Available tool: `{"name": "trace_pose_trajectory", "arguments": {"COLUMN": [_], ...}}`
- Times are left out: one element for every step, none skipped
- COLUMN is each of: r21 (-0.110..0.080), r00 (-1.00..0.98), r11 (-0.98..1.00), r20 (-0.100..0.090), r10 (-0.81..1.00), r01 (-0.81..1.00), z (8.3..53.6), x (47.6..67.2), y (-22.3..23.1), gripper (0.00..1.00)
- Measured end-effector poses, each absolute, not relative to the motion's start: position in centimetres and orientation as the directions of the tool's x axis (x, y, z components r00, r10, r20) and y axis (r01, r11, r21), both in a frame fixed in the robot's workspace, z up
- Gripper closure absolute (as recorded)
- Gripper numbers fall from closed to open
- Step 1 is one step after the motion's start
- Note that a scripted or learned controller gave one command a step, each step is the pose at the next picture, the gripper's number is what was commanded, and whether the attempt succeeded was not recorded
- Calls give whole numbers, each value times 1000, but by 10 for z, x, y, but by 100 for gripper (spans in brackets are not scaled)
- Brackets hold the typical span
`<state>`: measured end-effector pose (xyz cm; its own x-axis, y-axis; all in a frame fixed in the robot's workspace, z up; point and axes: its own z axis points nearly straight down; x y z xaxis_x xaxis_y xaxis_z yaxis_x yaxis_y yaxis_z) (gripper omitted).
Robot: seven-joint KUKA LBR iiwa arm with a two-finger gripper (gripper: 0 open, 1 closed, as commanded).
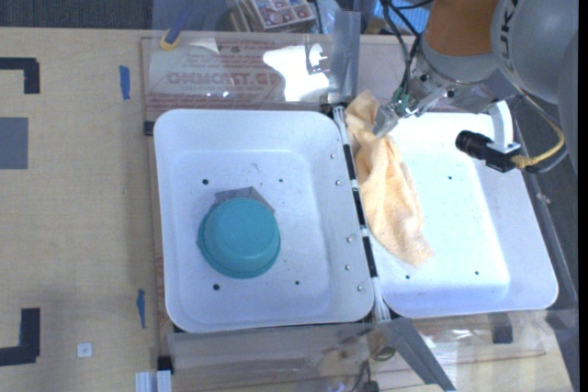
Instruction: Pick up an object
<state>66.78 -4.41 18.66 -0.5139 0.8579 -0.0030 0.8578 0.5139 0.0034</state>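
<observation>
Over the right bin [514,289], the gripper [390,117] pinches the top corner of the yellow cloth [390,197], which drapes down along the divider. Lifting straight up, slowly, should free its trailing hem. Fingertips are small and partly buried in fabric. A teal bowl [240,237] sits in the left bin [184,142].

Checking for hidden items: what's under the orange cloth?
The orange cloth drapes over the right bin floor and its left rim. Anything beneath it is covered.

"KUKA" letters partly visible on grey arm [537,9]
</observation>
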Motion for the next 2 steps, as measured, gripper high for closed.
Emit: {"name": "trace_pose_trajectory", "arguments": {"r21": [3, 0], "r00": [-514, -274], "r11": [514, 274], "r20": [-3, 0], "r10": [858, 962], "r01": [858, 962], "z": [187, 108], "x": [668, 667], "y": [-44, -104], "gripper": [0, 0]}}
